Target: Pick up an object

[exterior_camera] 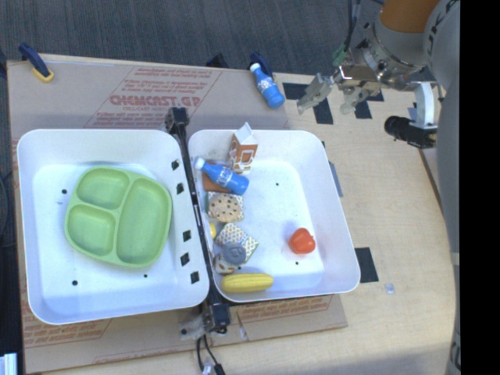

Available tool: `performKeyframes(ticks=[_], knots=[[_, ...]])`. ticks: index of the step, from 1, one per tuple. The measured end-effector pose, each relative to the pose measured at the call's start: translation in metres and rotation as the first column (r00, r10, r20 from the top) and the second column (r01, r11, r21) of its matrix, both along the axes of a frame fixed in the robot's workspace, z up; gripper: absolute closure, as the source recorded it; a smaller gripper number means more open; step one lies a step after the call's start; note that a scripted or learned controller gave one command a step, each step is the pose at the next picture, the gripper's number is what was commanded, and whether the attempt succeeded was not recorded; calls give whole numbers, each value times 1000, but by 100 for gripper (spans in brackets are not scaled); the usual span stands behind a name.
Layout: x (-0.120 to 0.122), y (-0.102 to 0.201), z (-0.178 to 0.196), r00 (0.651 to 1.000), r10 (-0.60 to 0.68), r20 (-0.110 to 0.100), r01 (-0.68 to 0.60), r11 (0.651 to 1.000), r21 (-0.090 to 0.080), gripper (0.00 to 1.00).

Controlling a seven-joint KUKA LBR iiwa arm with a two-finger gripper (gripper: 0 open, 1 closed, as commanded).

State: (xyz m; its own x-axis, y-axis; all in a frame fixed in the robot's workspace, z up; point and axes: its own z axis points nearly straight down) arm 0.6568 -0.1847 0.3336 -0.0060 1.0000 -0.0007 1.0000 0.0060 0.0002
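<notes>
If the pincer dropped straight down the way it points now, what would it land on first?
Probably the bare bench top, just beyond the right bin's far corner. The pincer seems to hang outside that bin, though depth is hard to judge from this slant.

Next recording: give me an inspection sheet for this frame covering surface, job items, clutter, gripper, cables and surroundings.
Surface: tan bench with cardboard sheet under two white bins.
Job's things: right bin holds a small carton, blue bottle, cookie, patterned packet, banana, all along its left side; red pepper sits apart. Left bin holds a green divided plate.
Clutter: second blue bottle on the bench beyond the bins; black tape marks.
Gripper: gripper up over the bench, beyond the right bin, nothing between its fingers.
Cables: wires at the near edge between the bins.
Surroundings: dark floor; blue clamp at the far-left corner.
</notes>
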Motion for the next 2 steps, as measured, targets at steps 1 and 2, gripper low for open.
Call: performKeyframes(ticks=[1,2], knots=[[0,1,-6,1000,2,-2,-2,1000,2,0],[0,2,-4,1000,2,-1,-2,1000,1,0]])
